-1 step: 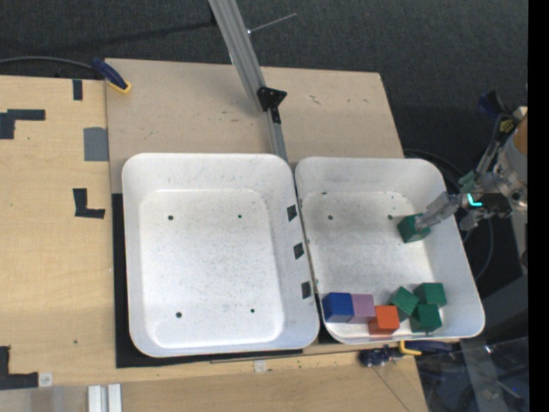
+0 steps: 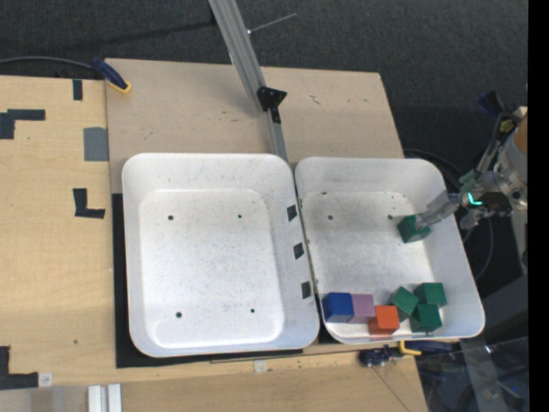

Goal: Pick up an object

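**Right bin: seven blocks, one at the jaws**

Wooden desk (image 2: 214,110): carries two shallow white plastic bins side by side, centre of frame.

Left white bin (image 2: 206,174): four small dark dots on its floor.

Right white bin (image 2: 369,174): holds all the blocks.
- Small green foam cube (image 2: 413,228), right-centre of frame, near the bin's right wall, apart from the rest. The grey two-finger jaws (image 2: 426,219) reach in from the right edge and their tip meets this cube; whether they are clenched on it or released cannot be told.
- Cluster along the bin's lower edge, lower right of frame: blue cube (image 2: 339,306), pale purple cube (image 2: 363,305) touching it, orange cube (image 2: 386,318), and three green cubes (image 2: 422,305) bunched together just to the right.

Grey metal rail (image 2: 242,45): runs slantwise from the top of frame to the gap between the bins.
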You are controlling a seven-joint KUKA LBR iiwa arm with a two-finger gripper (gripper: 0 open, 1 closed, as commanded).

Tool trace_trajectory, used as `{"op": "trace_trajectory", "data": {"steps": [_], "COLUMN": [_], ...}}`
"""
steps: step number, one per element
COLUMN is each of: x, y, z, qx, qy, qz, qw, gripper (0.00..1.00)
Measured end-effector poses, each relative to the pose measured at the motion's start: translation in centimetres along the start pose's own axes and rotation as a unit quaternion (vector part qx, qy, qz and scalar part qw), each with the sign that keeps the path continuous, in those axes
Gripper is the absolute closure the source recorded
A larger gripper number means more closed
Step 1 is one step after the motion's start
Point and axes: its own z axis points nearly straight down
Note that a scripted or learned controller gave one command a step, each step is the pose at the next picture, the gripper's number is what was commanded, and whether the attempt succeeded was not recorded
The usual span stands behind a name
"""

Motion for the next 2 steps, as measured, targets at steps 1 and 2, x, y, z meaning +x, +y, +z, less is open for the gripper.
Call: {"op": "trace_trajectory", "data": {"steps": [1,2], "x": [0.1,1.0], "y": [0.5,0.4], "z": [6.3,12.4], "qx": [0.003,0.004], "qy": [0.000,0.001], "qz": [0.001,0.000], "qw": [1.0000,1.0000], "gripper": [0.00,0.00]}}
